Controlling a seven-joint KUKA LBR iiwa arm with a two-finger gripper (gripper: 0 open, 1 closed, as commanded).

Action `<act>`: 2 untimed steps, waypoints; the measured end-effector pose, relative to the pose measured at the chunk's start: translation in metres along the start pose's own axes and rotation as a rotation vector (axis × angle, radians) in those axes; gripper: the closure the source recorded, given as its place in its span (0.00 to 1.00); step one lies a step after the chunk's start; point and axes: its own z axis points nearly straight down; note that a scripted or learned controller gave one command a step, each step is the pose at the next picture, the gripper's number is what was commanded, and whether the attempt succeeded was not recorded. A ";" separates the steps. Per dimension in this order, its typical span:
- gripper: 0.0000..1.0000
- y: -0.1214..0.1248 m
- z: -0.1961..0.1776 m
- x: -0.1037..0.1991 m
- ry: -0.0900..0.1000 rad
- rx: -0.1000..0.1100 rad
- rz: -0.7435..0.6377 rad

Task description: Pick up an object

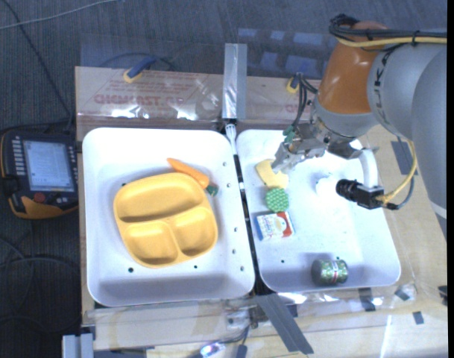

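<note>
Reaching in from the right, the arm (391,66) has its orange band over the far edge of the right bin (376,237), wrist bent down so the gripper (290,155) sits low over that bin's far-left corner. The yellow piece (268,173) lies just beside the gripper tip, toward the near-left of it, apparently touching or almost touching; contact cannot be confirmed from this slant. Its long axis runs roughly from the bin's left wall toward the far-right, about in line with the gripper's approach. Whether the gripper is spread or closed cannot be told: the tip is a blur of metal and cable, and nothing is visibly held in it. Judgement: the yellow piece is the likely target, being the nearest item; a small shift toward the bin's left wall and a descent would centre it. Other candidates in the right bin: a green textured ball (276,198) just nearer than the yellow piece, a small printed packet (274,225) nearer still, and a can (329,271) on its side by the near edge, well apart from the gripper. Left bin (100,274) holds a yellow divided tray (165,222) with an orange carrot-like item (189,171) at its far rim. Risk: the left wall is close, and the ball crowds the target.
</note>
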 end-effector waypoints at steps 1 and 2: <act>0.00 0.000 0.000 0.000 0.000 0.000 0.000; 0.00 0.018 0.067 -0.063 -0.004 -0.004 -0.103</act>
